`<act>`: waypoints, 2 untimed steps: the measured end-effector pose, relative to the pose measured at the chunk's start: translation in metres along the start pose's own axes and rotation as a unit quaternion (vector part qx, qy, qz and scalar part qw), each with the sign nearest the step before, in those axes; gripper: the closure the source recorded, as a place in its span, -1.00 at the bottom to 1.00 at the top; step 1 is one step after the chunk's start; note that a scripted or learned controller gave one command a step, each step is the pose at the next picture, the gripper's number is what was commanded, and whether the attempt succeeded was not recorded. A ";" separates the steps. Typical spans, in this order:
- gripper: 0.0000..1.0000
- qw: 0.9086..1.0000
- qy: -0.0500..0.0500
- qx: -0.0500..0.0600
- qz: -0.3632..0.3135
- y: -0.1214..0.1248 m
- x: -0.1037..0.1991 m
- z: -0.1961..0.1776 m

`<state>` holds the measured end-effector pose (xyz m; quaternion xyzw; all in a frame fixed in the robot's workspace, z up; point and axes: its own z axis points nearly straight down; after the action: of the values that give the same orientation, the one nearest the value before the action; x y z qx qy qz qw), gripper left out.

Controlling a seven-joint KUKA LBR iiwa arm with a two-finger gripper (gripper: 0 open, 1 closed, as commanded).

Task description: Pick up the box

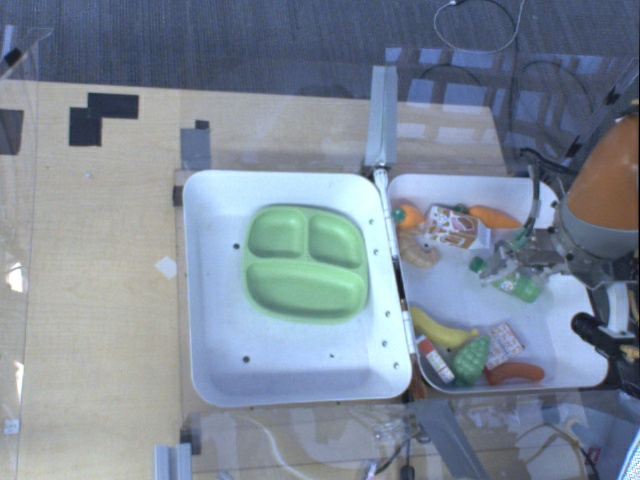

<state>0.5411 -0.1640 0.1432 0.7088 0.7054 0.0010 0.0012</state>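
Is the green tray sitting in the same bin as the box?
No, the tray lies in the left bin; the box is in the right.

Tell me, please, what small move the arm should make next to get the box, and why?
Probably shift the gripper toward the view's left and slightly up, to sit over the box. The gripper now hangs over a small green item in the right bin, beside the box rather than above it, and nothing shows between its fingers.

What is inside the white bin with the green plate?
The left bin holds one green divided plate, which has three hollows with nothing in them. Whatever lies under the plate is covered, so that can't be seen.
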 end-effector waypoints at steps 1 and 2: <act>-1.00 0.996 -0.002 -0.007 -0.085 -0.050 0.062 0.053; 1.00 0.996 -0.002 -0.010 -0.086 -0.047 0.063 0.041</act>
<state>0.4946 -0.1006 0.1020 0.6456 0.7636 0.0067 0.0097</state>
